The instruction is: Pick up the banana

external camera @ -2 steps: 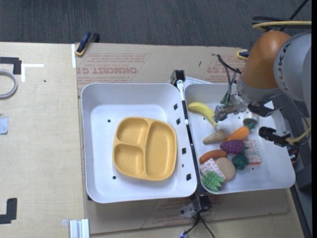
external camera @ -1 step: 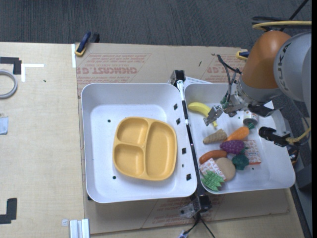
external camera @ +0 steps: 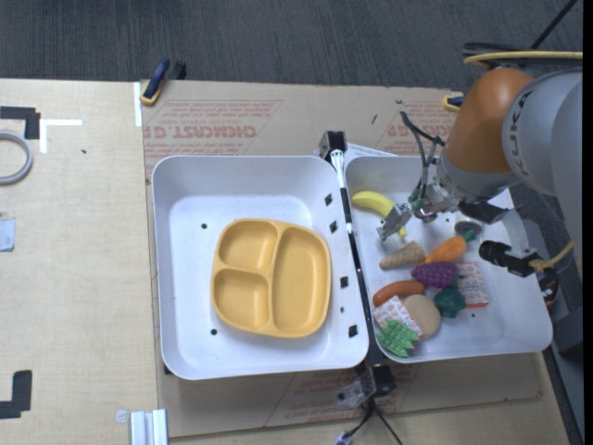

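Observation:
The yellow banana (external camera: 372, 202) lies in the right bin (external camera: 519, 327), near its far left corner. My gripper (external camera: 397, 223) hangs just right of and a little nearer than the banana, its metal fingers pointing down-left. Nothing shows between the fingers. The grey arm with the orange band (external camera: 488, 123) reaches in from the right above the bin.
The right bin also holds a cone-shaped piece (external camera: 402, 256), a carrot (external camera: 448, 248), purple grapes (external camera: 435, 273), a red sausage (external camera: 397, 292), a tan round piece (external camera: 422, 314) and green items (external camera: 450, 301). The left bin (external camera: 176, 276) holds a yellow divided plate (external camera: 272, 276).

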You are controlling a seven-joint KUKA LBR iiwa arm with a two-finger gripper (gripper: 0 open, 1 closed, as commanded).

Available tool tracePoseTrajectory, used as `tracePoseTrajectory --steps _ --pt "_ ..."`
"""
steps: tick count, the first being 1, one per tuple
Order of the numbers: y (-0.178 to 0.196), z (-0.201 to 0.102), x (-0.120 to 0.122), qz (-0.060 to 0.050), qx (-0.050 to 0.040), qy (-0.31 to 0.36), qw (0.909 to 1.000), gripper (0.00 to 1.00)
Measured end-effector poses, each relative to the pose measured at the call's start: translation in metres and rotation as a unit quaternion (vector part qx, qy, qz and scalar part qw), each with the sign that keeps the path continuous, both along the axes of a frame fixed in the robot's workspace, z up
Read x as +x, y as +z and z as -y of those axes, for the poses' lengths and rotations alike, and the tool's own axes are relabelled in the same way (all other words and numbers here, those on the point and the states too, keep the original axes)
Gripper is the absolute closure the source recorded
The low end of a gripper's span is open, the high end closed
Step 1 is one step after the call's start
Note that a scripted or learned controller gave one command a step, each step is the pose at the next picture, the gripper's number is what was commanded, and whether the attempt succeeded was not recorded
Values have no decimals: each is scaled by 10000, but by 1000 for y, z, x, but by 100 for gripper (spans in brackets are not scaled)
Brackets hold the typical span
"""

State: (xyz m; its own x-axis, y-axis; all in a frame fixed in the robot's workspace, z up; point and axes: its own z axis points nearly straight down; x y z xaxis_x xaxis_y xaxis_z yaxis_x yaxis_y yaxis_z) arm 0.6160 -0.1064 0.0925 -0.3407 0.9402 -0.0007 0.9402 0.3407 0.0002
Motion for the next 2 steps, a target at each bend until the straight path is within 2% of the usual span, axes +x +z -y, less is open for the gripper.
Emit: tracePoseTrajectory --steps 1,2 --pt "10 0 1 12 -4 -8 10000 100" --pt "10 0 1 12 -4 -10 10000 0"
